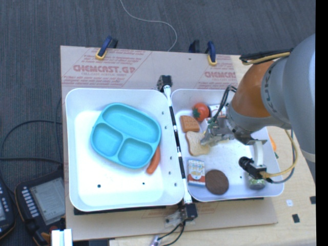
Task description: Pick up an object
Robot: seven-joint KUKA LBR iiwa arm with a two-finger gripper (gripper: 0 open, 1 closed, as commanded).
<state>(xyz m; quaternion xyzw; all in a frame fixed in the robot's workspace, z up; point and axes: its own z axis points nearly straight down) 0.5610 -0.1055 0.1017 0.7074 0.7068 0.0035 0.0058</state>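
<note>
My gripper [211, 135] is low in the right bin [277, 188], over the right edge of a tan bread slice [196, 146]. Whether it touches the slice I cannot tell. Just beyond it lie a red tomato [201, 110] and a square orange waffle [188, 123]. Nearer the front of this bin sit a small printed box [196, 170] and a round brown patty [217, 181]. The orange-banded arm [256, 94] covers the bin's right half.
The left bin [77, 152] holds a blue divided plate [125, 135] with an orange carrot [154, 161] leaning at its right edge. A metal divider bar [174, 132] runs between the bins. A small grey-green object [256, 182] lies at the right bin's front right corner.
</note>
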